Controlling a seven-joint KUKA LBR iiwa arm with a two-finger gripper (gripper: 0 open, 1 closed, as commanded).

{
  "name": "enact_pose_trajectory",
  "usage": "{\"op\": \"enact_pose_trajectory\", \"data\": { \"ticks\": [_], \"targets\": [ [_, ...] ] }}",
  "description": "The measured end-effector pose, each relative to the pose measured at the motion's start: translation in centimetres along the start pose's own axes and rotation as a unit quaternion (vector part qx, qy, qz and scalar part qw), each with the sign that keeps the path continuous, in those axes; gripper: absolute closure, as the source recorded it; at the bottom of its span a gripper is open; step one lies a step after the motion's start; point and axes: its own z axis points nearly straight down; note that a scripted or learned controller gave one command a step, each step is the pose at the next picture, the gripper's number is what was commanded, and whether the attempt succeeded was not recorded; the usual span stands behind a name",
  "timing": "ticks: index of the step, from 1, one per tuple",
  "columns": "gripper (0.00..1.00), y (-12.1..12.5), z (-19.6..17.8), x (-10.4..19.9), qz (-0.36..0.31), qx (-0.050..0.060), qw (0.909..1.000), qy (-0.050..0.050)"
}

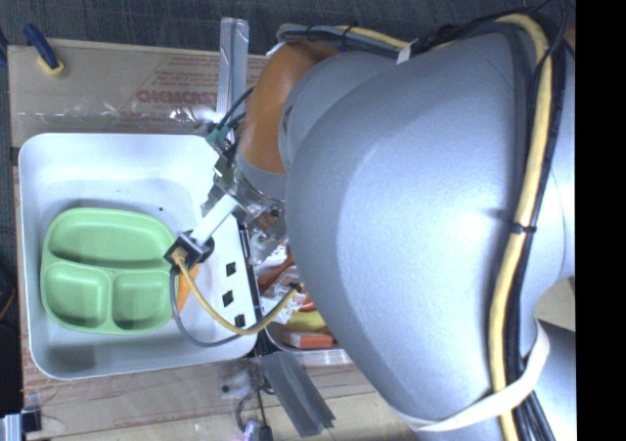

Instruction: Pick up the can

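My grey arm (430, 204) with its orange band (262, 111) covers almost the whole right bin. The gripper (260, 226) hangs low at that bin's left edge, mostly hidden under the wrist. Just below it a small shiny patch (266, 249) shows, which may be the can, but too little is visible to tell. Nothing can be seen held in the gripper.
The left bin (88, 160) holds a green divided tray (108, 268). A yellow cable (210, 312) with a black plug (188, 250) droops over the bins' divider (238, 287). Orange, red and yellow items (298, 317) lie at the right bin's near edge. A blue-and-yellow clamp (44, 50) grips the bench's far left corner.
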Motion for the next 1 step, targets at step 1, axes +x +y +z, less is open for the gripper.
{"op": "enact_pose_trajectory", "data": {
  "ticks": [1],
  "targets": [
    [0.00, 7.26, -0.13, 1.88, 0.184, -0.002, 0.9830, 0.002]
  ]
}}
